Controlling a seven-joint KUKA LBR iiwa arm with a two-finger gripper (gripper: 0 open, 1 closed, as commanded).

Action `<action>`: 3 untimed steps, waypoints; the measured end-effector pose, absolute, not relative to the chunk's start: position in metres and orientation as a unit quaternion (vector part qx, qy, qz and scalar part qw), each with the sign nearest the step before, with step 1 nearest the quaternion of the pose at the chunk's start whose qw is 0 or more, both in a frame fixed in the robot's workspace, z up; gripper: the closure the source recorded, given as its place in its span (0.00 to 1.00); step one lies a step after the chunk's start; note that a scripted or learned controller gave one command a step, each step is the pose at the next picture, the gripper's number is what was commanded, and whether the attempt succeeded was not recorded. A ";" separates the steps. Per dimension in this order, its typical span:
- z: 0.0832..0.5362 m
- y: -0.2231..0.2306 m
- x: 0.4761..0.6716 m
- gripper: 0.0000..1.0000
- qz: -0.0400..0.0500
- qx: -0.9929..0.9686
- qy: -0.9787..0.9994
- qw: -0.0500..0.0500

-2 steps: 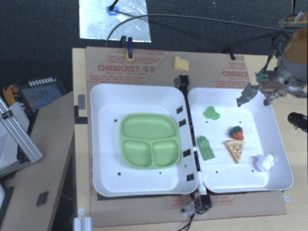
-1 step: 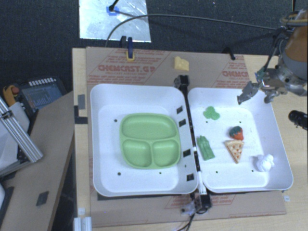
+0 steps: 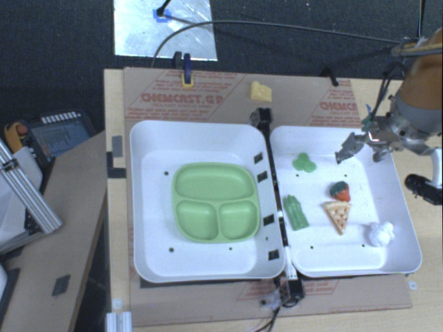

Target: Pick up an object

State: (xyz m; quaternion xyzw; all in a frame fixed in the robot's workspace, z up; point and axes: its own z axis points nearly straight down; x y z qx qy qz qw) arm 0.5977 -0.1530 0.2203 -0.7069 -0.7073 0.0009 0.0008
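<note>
The right bin (image 3: pixel 394 185) holds several small toy foods: a green leafy piece (image 3: pixel 303 162), a red and green strawberry-like piece (image 3: pixel 339 190), a pizza slice (image 3: pixel 338 216), a green ridged piece (image 3: pixel 296 212) and a white lump (image 3: pixel 380 234). My gripper (image 3: pixel 363 148) hangs over the upper right part of this bin, above and to the right of the strawberry piece. Its fingers (image 3: pixel 345 152) stand apart, with nothing between them.
The left bin (image 3: pixel 156 151) carries a green three-compartment plate (image 3: pixel 214 201). A yellow block (image 3: pixel 261 91) lies on the cardboard behind the bins. A black clamp (image 3: pixel 263 118) sits at the bins' shared edge. Cables run across the back.
</note>
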 end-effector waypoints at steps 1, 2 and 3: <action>0.160 -0.156 0.603 0.00 0.001 -0.707 -0.708 0.001; 0.119 -0.157 0.601 0.00 0.000 -0.707 -0.707 0.000; 0.132 -0.157 0.603 1.00 -0.001 -0.707 -0.708 -0.002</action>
